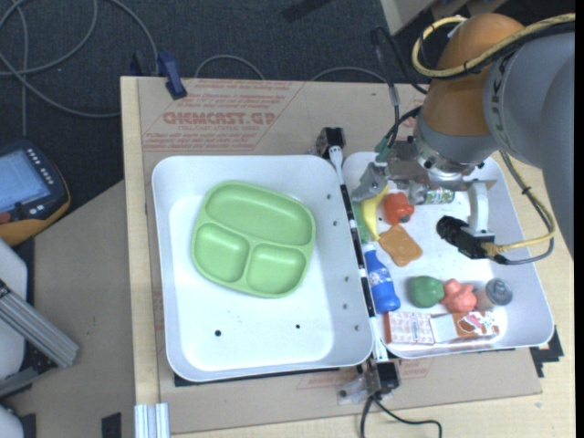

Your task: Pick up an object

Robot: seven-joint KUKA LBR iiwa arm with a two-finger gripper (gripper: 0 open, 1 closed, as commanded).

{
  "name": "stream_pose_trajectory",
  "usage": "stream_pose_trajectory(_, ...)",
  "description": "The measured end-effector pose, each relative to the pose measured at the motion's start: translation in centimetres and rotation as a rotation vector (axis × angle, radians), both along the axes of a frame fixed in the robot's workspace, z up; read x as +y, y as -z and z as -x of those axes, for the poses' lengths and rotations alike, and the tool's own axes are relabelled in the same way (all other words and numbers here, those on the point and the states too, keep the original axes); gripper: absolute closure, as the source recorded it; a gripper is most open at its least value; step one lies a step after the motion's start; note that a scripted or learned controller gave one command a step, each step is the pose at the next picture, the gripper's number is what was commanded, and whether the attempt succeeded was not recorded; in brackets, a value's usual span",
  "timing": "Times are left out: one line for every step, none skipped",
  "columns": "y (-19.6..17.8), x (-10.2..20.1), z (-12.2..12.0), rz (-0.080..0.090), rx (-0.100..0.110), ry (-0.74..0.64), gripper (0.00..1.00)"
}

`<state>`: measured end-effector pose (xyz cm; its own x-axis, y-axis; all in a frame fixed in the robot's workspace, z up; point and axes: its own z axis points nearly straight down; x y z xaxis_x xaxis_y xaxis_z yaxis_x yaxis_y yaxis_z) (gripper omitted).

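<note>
No single target is named, so candidates are the loose items in the right bin [529, 322]: a red-orange round piece [398, 208] at the top of the pile, a yellow piece [369, 219] just left of it against the dividing wall, a tan flat piece [400, 245] just below, a blue bottle [380, 281] lying along the left wall, a green round piece [425, 291], a pink-red lumpy item [460, 296], a small grey knob-like thing [497, 291], and a flat printed packet [411, 328] next to a clear wrapped item [477, 324] along the near edge. Most sit touching or just beside each other, bunched to the bin's left half, probably from repeated drops, so a clean grasp of one risks nudging its neighbours. The gripper [412, 182] hangs over the far end of this bin, right above the red-orange piece and the yellow one; wrist hardware and cabling hide the fingertips, so I can't tell how far open it is or whether anything is in it. Judging from position, the red-orange piece looks like the intended pick, descent not finished. The arm [474, 71] comes in from the right, with a black cable end [461, 235] dangling over the bin's middle. Left bin [173, 245] carries a green divided tray [254, 238], well apart from the action. Both bins rest on the table [219, 112].
</note>
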<state>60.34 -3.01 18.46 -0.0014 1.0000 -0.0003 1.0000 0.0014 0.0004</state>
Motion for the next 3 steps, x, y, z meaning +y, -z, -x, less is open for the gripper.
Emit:
stream_pose_trajectory(0.0, -4.7, -1.3, 0.001, -0.002, 0.002, 0.0)
stream_pose_trajectory(8.9, -7.1, -1.4, 0.002, -0.002, 0.001, 0.0)
stream_pose_trajectory(10.4, -7.7, -5.2, -0.005, 0.055, 0.012, 0.0)
